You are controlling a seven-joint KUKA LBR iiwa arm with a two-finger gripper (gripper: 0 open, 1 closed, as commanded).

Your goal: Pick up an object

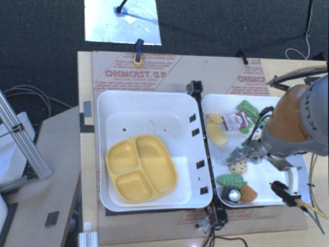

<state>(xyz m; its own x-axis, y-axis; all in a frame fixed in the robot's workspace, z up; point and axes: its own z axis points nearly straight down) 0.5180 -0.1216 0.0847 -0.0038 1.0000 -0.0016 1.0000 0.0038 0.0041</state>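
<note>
The pincer (239,154) sits low in the right bin (257,198), near that bin's middle and a little toward its left wall. Its metal tips are small and blurred against the white floor, so I cannot tell how it stands or whether anything lies between them. The grey arm with its orange band (288,118) covers the bin's right half and hides whatever lies under it; the arm itself is cut off at the view's right edge.

Just below the tips lies a tan speckled cookie (237,166), close enough that touching cannot be ruled out. Nearer the bin's front edge are a green knobbly toy (230,180), a small silver ball (234,194) and an orange piece (249,193), bunched together at the front left corner. Toward the back left corner are two pale yellow pieces (216,130), and beside them a red and white packet (236,121) whose print is too small to read. A green toy (249,110) lies by the back edge, partly under a dark cable.

The left bin (154,103) holds a yellow divided tray (141,167) with three compartments, lying toward its front left corner. Black clips (198,148) run down the seam between the bins.

The bench sheet (169,71) behind the bins bears red lettering that reads roughly "CHEMCAST GP", repeated and partly cut off at the back right. A yellow clamp (138,54) grips the back edge.
</note>
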